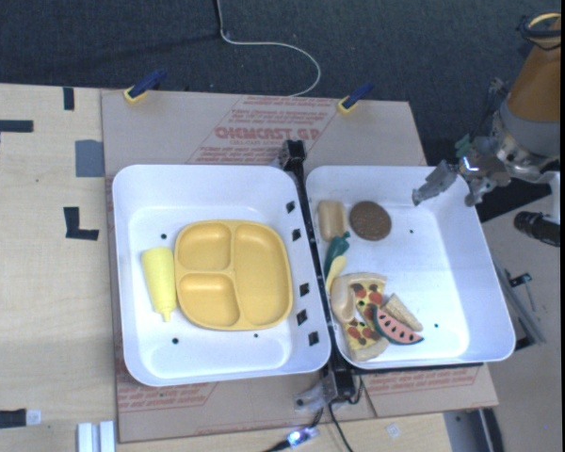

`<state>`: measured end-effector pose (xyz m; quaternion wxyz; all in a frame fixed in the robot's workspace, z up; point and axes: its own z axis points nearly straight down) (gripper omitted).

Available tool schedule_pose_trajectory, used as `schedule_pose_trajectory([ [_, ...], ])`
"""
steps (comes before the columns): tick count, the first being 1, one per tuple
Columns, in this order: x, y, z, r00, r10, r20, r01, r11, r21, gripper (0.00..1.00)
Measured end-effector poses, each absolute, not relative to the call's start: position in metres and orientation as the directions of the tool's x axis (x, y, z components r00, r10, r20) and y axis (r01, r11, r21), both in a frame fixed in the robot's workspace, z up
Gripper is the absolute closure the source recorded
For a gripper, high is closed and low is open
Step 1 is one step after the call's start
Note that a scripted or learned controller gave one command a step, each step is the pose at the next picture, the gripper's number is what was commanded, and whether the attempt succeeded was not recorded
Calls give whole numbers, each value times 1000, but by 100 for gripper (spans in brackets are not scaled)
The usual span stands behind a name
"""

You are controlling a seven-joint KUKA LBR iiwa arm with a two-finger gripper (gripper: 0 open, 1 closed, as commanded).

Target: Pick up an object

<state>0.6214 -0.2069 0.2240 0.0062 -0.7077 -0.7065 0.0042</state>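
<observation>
At upper right, above the far right corner of the right bin [452,281], hangs the hand [449,182], carried by the grey arm [532,92] with its orange band. Two grey fingers [431,185] point down and to the left, over the bin's rim. Nothing sits between them; how far they are spread I cannot tell from this angle.

Right bin, all contents along its left side:
- tan bread-like piece [330,218], upright oblong, near the divider.
- brown round cookie [369,220] just beside it, to its right.
- green and yellow slim item [336,257], below the tan piece, possibly corn or a banana; too small to tell.
- pizza slice [356,314] with red and green toppings, lower left of the bin.
- watermelon wedge [395,326], lying on or against the pizza's right edge.
All of these lie well apart from the hand.

Left bin [141,347]:
- yellow divided plate [234,273], three compartments, centred.
- yellow bottle [159,281] lying just left of the plate, touching or nearly so.

Both bins rest on a cardboard sheet [264,130] with red print, held by two blue and yellow clamps [145,85] at its far edge, on the wooden desk [38,252]. A thin white cable [264,45] loops across the dark floor beyond.
</observation>
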Motion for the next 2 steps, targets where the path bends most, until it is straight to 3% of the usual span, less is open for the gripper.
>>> schedule_pose_trajectory([
  [1,624,-207,233,-1,1000,0,1000,1,-1,0],
  [2,630,-206,187,-3,1000,-1,1000,3,-4,0],
])
